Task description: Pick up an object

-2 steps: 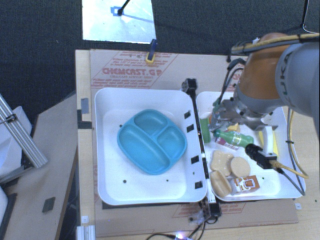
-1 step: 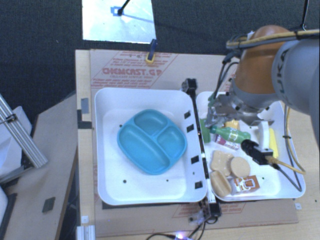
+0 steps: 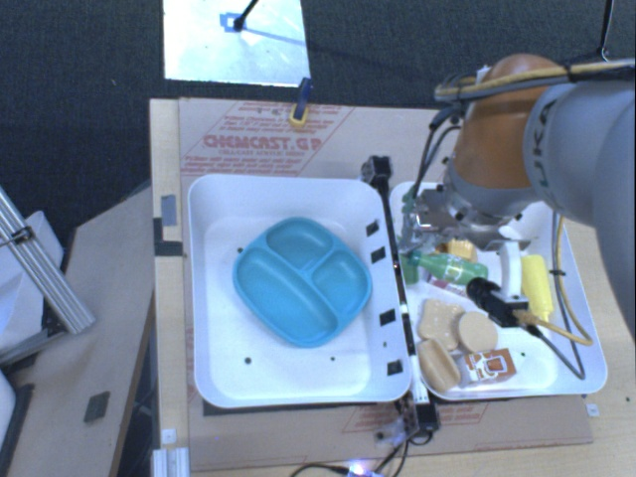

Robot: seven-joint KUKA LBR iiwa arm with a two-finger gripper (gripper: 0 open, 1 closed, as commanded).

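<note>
Bench (image 3: pixel 169 266) — cardboard sheet (image 3: pixel 263 142) on it, two white bins (image 3: pixel 214 366) side by side.

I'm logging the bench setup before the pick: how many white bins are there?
2. The left bin holds a blue divided plate. The right bin, touching it, holds the small objects, with the arm over its far end, so part of it is hidden.

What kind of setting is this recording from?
Probably a robotics lab's bin-picking bench: an industrial arm over two white bins, a blue tray in one and small items in the other.
</note>
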